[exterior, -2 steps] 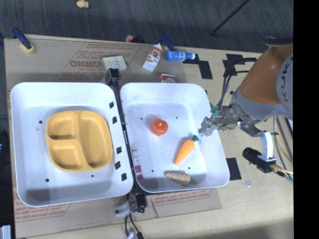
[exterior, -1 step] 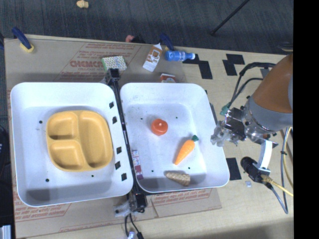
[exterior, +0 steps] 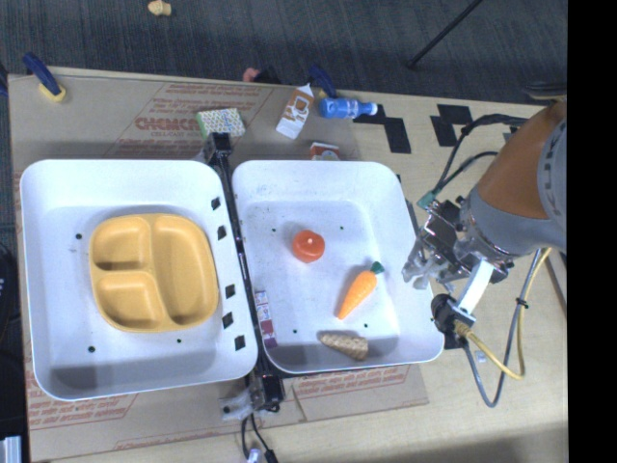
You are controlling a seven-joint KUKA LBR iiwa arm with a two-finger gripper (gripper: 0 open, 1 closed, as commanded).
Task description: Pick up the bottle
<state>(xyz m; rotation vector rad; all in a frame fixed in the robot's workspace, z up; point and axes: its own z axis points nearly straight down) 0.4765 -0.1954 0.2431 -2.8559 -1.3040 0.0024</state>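
The bottle (exterior: 346,109) lies on the bench beyond the right bin (exterior: 405,201), well apart from the gripper (exterior: 424,266), which hangs over that bin's right rim, grasping nothing; its jaw state cannot be told.

Bottle (exterior: 344,109) on bench behind bins, carton (exterior: 295,112) beside; approach open.

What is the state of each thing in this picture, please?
Blue plastic bottle: lying on its side on the bench, behind the bins.
Orange toy carrot: lying slanted in the right bin.
Yellow divided plate: flat in the left bin.
Gripper: over the right bin's right rim.
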